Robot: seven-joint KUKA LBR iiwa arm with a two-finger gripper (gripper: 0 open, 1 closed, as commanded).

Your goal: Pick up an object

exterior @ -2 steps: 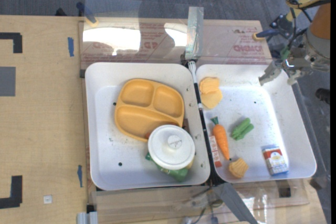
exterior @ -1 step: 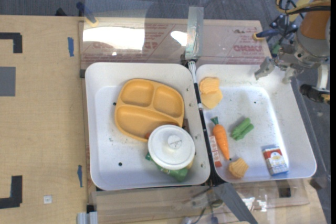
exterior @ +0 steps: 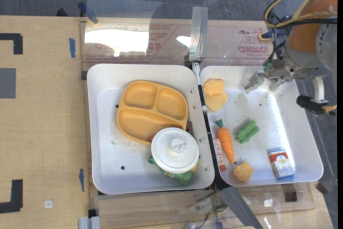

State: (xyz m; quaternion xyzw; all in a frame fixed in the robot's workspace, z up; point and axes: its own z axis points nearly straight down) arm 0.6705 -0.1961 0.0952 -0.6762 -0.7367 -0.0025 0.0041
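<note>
Orange toy carrot (exterior: 225,142), lying in the right bin (exterior: 300,131) beside the divider, looks light, rigid and slick, best pinched across its thick middle by the gripper (exterior: 263,81), whose fingers hover spread and empty.

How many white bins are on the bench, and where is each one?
2. The left bin holds a yellow divided plate and a white lidded bowl. The right bin holds the small toy foods; the gripper hangs above its upper part.
</note>
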